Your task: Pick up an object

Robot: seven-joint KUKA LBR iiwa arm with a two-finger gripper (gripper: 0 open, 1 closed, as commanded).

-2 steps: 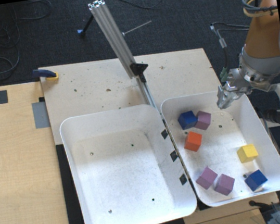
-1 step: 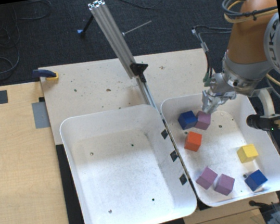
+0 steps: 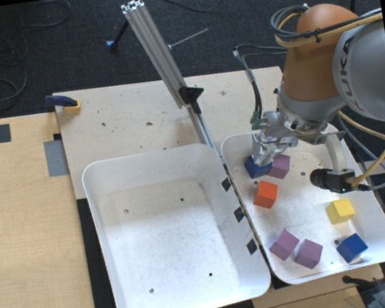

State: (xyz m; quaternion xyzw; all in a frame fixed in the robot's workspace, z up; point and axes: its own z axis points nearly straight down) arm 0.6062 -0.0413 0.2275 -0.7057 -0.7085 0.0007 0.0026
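Hovering low in right bin, my pincer sits over blue block beside purple block; whether it is spread or pressed together, cannot tell.

The grey arm's two-finger gripper sits low in the right shallow white bin, over a small blue cube touching a purple cube; an orange cube lies just beside them.

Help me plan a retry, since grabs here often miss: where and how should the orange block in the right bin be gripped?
Grip the orange block across two opposite flat side faces, coming straight down from above. It sits flat on the right bin floor with open space around it; the nearest purple block stands apart, so the fingers should fit beside it.
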